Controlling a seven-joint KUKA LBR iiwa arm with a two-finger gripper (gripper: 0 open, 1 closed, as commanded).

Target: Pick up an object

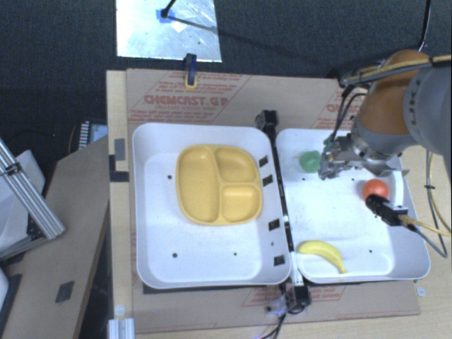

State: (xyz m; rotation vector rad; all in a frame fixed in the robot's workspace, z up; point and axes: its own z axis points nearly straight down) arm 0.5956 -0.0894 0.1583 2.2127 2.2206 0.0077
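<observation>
gripper (329, 167) is seen low in right bin (353, 260), beside green object (308, 162) | finger state cannot be told (blurred) | orange ball (376, 188) near right wall | banana (323, 252) at front | yellow tray (217, 184) in left bin (159, 253)

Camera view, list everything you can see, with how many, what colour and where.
white bins: 2, white, side by side on the bench
divided plate: 1, yellow, in the left bin
banana: 1, yellow, near edge of the right bin
green object: 1, green, far part of the right bin, beside the claw
orange-red object: 1, orange-red, right side of the right bin
cardboard sheet: 1, brown, under the bins
foil sheet: 1, silver, beyond the bench
arm: 1, grey with orange band, over the right bin
claw: 1, dark, low beside the green object
</observation>
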